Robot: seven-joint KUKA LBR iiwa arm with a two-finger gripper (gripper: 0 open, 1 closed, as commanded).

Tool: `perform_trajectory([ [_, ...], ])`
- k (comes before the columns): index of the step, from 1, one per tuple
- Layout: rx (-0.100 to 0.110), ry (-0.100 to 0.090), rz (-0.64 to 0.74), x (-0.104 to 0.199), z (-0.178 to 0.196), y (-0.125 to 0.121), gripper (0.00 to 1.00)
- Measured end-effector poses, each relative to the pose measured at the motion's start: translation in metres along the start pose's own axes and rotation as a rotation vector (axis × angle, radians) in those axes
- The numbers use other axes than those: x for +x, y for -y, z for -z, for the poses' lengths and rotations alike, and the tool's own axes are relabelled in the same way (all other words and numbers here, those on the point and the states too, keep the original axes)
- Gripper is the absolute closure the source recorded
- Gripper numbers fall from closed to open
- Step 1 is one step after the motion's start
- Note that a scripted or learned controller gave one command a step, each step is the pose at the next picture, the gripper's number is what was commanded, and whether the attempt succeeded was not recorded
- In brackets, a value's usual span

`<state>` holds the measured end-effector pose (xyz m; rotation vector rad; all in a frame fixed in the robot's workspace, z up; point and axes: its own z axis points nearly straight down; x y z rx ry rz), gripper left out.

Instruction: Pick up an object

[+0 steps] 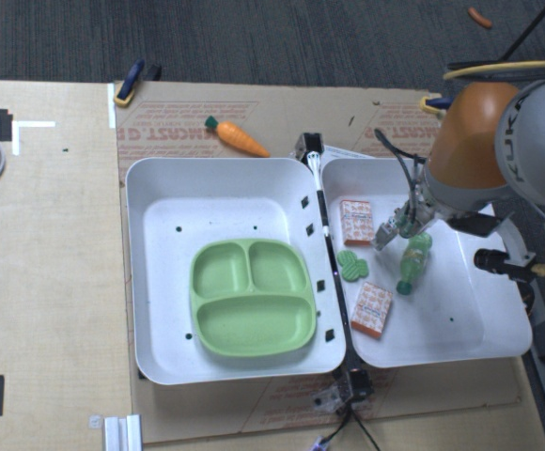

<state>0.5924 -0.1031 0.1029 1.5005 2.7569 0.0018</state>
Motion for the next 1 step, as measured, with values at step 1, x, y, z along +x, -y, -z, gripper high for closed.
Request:
perform_trajectory([
  [1,0.001,0.0,-0.279,0.0661,0.0985,0.0277,1.0],
])
